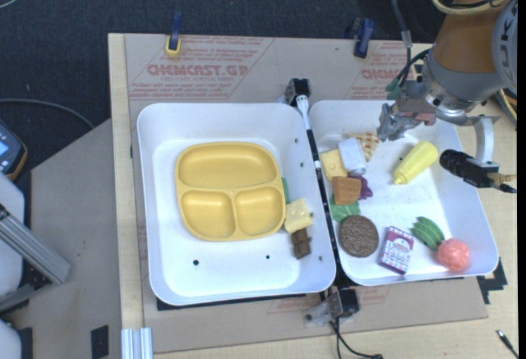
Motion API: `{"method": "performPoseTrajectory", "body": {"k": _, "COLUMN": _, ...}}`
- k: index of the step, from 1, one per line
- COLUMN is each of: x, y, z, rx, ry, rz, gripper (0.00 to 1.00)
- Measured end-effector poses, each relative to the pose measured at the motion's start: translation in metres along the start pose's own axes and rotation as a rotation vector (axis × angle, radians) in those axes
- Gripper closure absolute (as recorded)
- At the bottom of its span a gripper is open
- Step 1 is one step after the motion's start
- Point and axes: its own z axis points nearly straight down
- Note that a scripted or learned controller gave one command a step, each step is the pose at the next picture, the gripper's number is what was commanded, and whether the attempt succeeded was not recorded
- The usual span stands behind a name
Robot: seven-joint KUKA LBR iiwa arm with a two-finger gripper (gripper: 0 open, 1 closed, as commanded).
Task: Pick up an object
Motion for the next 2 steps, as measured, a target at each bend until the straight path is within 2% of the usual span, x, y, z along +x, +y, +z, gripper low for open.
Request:
{"method": "performPoseTrajectory", "body": {"k": 1, "x": 0.0577, "y": 0.0237, "z": -0.0041, "rx": 0.000, "ry": 0.001, "rz": 0.000, "gripper": 1.00}}
{"method": "performPoseTrajectory", "body": {"k": 2, "x": 0.0605, "y": 0.0295, "z": -0.0138, "rx": 0.000, "ry": 0.001, "rz": 0.002, "gripper": 1.00}}
